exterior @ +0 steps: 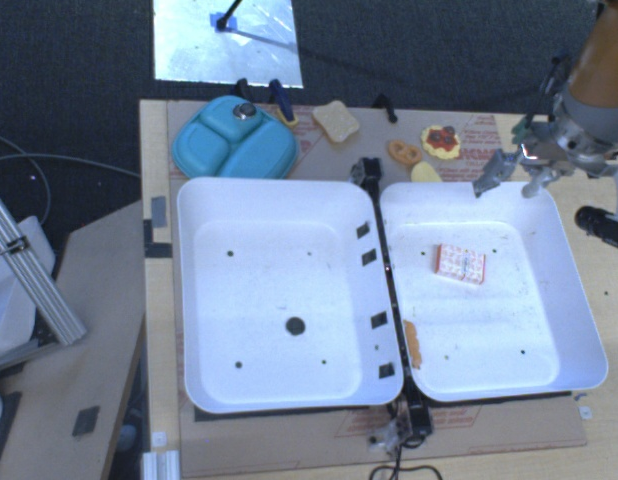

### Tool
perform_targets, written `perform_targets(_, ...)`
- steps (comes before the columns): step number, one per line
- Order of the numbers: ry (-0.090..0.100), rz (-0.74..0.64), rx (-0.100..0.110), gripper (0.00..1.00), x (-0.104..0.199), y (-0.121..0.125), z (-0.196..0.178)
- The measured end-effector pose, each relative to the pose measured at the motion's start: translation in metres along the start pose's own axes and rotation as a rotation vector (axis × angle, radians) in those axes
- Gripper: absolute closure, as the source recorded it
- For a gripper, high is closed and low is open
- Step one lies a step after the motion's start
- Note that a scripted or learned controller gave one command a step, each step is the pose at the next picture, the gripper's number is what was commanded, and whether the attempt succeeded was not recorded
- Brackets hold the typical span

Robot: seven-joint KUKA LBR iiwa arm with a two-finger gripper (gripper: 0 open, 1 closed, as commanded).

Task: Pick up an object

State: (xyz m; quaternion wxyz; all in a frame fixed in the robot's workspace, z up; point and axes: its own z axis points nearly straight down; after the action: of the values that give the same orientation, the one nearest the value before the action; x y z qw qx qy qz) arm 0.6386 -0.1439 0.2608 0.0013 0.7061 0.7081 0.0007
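Hovering above the far right corner of the right bin [574,268], the hand [511,178] carries nothing; its two grey fingers [489,176] look spread apart, with bare bin wall showing between them. The likeliest thing to pick is the small red-and-white patterned block [460,264], which lies flat on the right bin's floor, near the middle and a little toward the far side, well apart from every wall. A thin orange strip [412,345] lies along that bin's left wall, tight against the divider, and would be much harder to get fingers around. The left bin [204,268] holds only a small dark disc [295,326].

To do this well, I would bring the hand toward the near left until it stands straight over the block, turn the wrist so the fingers straddle its shorter sides, then descend slowly until the tips almost meet the floor before closing. The block sits low, so a shallow descent would likely close on air. On the bench [159,368] beyond the bins lie a blue compartment tray [234,140], toy bread [336,121] and other play food, all out of the way.
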Motion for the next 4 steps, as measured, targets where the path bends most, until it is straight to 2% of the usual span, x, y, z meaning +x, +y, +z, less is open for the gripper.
perform_targets(1,-0.004,0.0,-0.01,0.0,-0.043,-0.028,0.162)
perform_targets(2,-0.004,-0.003,-0.011,0.0,-0.063,0.034,0.099)
perform_targets(3,0.002,0.007,-0.006,0.0,-0.062,-0.031,0.176)
perform_targets(4,0.0,-0.007,-0.003,0.0,0.025,-0.033,0.174)
